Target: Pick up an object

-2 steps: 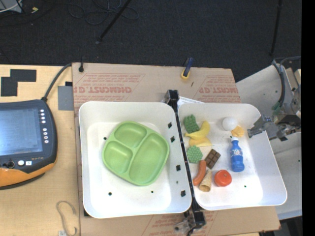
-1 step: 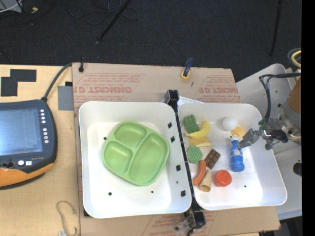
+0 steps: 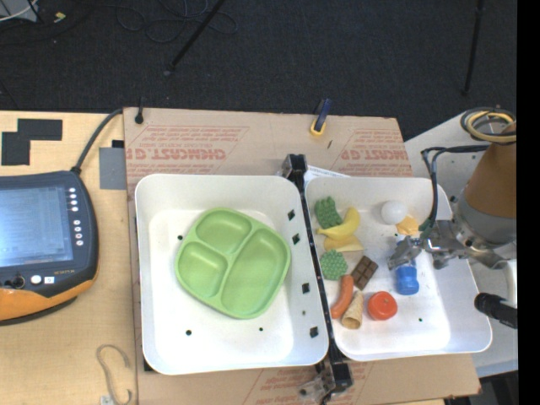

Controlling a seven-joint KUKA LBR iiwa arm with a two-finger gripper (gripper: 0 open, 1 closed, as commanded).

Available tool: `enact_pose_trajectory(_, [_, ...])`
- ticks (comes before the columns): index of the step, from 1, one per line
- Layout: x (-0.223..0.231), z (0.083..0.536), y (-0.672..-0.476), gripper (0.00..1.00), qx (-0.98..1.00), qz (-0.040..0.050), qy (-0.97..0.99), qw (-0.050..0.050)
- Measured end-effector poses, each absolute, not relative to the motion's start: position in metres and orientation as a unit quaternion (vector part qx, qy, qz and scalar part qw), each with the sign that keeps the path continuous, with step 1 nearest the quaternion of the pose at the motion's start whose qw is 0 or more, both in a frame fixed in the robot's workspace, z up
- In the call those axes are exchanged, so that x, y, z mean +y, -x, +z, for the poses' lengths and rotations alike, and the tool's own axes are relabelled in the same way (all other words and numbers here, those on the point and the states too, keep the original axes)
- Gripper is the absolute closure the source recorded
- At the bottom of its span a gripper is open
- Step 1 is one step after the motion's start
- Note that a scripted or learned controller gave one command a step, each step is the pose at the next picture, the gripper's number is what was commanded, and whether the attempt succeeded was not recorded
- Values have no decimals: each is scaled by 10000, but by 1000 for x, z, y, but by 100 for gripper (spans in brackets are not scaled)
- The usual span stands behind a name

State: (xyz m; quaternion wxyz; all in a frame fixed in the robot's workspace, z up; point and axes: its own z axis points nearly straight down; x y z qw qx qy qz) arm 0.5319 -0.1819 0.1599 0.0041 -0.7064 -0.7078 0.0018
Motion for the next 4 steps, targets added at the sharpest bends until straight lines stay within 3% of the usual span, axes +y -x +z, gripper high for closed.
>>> enact_pose_trajectory(1, [-177,97,-526,0,-7074,20,7067,47])
enact_pose_trajectory(2, [-176,87,-525,0,-7062,9,7081,24])
enact_pose_trajectory(3, [-178,98,-526,100,-7041,6,7101,22])
enact_pose_trajectory(4, [-178,141,-530,100,-7077,-4,7065,-3])
